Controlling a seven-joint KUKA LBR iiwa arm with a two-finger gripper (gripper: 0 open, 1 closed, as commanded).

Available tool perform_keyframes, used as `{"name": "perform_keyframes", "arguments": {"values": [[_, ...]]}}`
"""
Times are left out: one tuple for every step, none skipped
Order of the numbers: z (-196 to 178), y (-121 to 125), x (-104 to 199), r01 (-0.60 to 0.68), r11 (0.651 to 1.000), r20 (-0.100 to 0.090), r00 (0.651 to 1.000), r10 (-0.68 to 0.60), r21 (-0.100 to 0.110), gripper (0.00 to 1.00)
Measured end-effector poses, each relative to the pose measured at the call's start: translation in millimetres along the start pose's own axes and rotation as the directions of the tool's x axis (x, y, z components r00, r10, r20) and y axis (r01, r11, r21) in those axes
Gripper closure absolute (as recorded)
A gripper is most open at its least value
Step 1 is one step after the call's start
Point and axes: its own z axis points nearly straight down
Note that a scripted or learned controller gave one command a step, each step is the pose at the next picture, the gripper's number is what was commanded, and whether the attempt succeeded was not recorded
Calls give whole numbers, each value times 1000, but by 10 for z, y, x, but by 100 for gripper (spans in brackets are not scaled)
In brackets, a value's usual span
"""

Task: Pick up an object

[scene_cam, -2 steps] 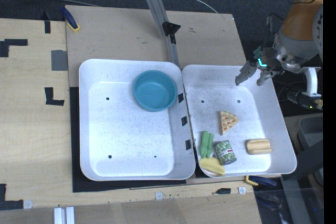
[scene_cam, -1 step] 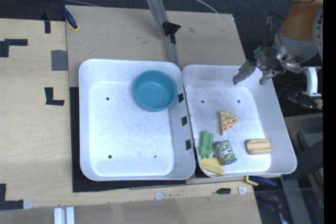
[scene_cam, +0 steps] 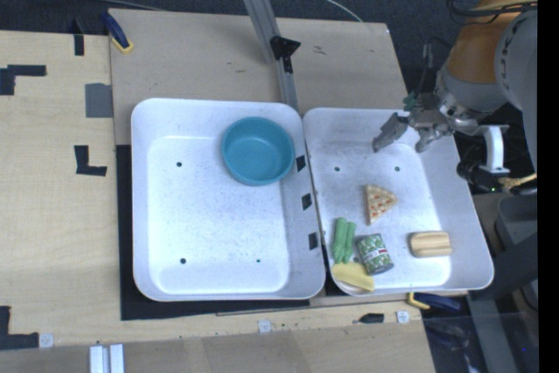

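Left bin (scene_cam: 166,188): bowl (scene_cam: 257,150) at back right. Right bin (scene_cam: 349,135): pizza slice (scene_cam: 379,203) centre; can (scene_cam: 375,253), bread (scene_cam: 429,244) nearer front.

The blue bowl (scene_cam: 258,150) is round and sits upright at the top of the left bin (scene_cam: 157,188); the other things lie in the right bin (scene_cam: 349,131); the pizza slice (scene_cam: 379,203) lies flat in the middle; the brown bread roll (scene_cam: 430,244) lies near the right edge; the green can (scene_cam: 375,253) lies on its side; the green sticks (scene_cam: 342,239) lie just left of it; a yellow piece (scene_cam: 353,277) rests at the bottom edge.
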Motion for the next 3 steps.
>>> {"name": "perform_keyframes", "arguments": {"values": [[635,-59,59,-1,1000,-1,1000,1,3,0],[819,-61,67,0,1000,1,1000,0,-2,0],[698,-55,64,1,1000,4,1000,-1,-5,100]]}}
